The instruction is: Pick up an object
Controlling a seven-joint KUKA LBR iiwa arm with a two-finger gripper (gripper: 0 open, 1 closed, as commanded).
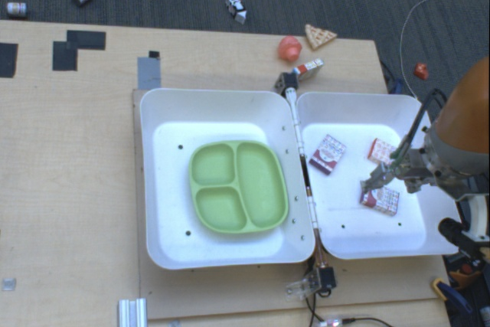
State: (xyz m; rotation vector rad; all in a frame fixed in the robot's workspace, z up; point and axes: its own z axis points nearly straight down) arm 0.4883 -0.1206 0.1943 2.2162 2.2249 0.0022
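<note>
- Three small red-and-white packets lie in the right bin (pixel 360 237), at the frame's right.
- Nearest the gripper (pixel 377 184) is the lowest packet (pixel 380 200), just below and slightly right of the fingertips, perhaps touching.
- Its long axis runs roughly left-right, slightly tilted.
- Fingers look narrowly parted, with nothing between them.
- Green divided plate (pixel 238 187) sits in the left bin (pixel 164 165), well apart.

— Where does the camera sit?
— High above the desk (pixel 69 165), fixed, looking down at a slant, far enough to take in both white bins and carpet beyond.
— And relative to the jaws?
— The left bin (pixel 153 188) lies left of them; the arm (pixel 467 126) enters from the right.
</note>
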